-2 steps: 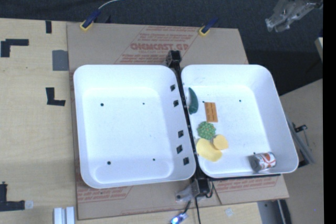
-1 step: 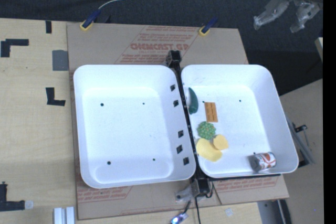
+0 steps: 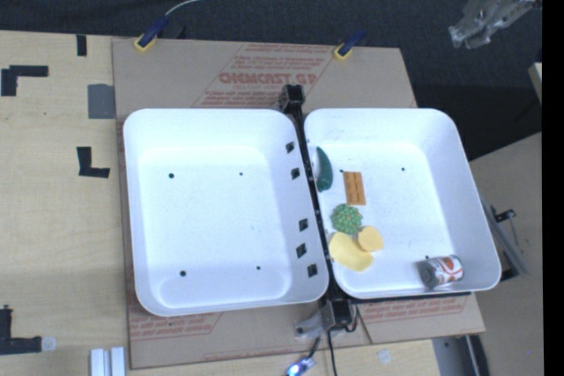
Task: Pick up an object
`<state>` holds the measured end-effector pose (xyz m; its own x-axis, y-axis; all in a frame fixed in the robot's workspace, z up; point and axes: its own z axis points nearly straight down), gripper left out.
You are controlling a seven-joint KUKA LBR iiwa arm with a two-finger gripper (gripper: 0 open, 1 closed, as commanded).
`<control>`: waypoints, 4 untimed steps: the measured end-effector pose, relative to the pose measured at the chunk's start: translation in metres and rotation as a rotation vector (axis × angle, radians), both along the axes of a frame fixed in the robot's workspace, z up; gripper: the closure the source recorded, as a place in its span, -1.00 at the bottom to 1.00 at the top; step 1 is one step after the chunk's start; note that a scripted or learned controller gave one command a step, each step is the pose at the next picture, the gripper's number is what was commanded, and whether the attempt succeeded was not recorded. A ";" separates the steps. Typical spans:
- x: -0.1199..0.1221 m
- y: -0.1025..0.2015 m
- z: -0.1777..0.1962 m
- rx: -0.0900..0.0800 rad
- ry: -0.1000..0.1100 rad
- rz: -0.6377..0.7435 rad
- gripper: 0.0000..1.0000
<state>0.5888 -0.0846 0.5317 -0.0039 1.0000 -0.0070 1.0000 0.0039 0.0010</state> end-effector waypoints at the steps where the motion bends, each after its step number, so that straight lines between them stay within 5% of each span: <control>1: 0.000 0.000 -0.001 0.000 0.001 0.000 -1.00; 2: -0.035 0.059 -0.125 0.009 0.017 0.001 -1.00; 3: -0.032 0.057 -0.108 0.007 0.002 0.000 1.00; 4: -0.108 0.065 0.011 0.008 -0.012 0.000 1.00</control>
